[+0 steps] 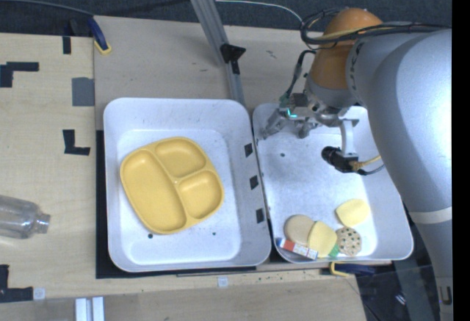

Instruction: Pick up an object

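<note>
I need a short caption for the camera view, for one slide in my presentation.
KUKA arm's gripper hovers over the right bin, far from its small food items; yellow divided plate lies in the left bin.

Glossy yellow plastic tray [171, 184], matt wooden bench [147, 62]

No readable text anywhere (the red-and-white label [297, 247] perhaps bears print, too blurred).

Counter [161, 70], light wood, bears two white bins: left bin [114, 165], right bin [389, 235], touching. Clear bottle [18, 218] at left edge.
</note>
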